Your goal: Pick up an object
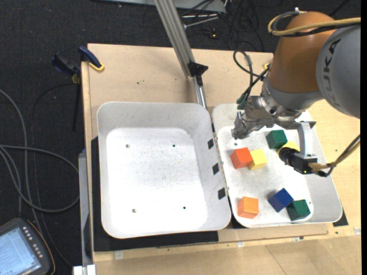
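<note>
Dark gripper [239, 128] fingers hang just above the orange-red cube [241, 157] (whether spread or closed, I cannot tell), holding nothing. A yellow cube [258, 158] touches that cube's right side; green cube [276, 138] sits beyond, all inside the right bin [327, 213], likely targets.

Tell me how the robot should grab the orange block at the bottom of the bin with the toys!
Probably from straight above, closing on two opposite flat sides of the orange block. It sits flat and alone in the right bin, with bare floor all around it, so fingers could slide down either pair of faces. The blue block is apart to its right. The gripper hangs farther up the bin.
</note>
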{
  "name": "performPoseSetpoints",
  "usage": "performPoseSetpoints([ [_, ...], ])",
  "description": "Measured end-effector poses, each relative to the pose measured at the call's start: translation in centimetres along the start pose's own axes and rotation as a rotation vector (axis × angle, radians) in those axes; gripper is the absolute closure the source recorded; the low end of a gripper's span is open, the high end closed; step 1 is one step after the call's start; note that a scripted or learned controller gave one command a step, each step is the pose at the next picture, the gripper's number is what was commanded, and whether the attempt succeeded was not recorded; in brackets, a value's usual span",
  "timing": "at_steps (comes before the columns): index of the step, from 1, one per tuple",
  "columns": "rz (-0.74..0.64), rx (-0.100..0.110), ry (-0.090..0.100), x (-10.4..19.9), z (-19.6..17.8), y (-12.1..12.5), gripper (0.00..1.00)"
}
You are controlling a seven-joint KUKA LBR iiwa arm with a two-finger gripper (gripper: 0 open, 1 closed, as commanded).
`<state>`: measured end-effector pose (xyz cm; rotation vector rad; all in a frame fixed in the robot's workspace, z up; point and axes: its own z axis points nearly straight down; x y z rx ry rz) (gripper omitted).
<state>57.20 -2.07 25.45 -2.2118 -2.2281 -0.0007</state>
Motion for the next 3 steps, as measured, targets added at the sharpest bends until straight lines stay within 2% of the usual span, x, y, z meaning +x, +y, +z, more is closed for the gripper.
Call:
performPoseSetpoints([
  [1,0.000,0.002,-0.001,4.0,1.2,-1.8,1.00],
  [2,0.001,0.003,-0.001,8.0,2.6,-4.6,1.00],
  [3,0.008,0.000,-0.002,7.7,2.5,-4.5,0.00],
])
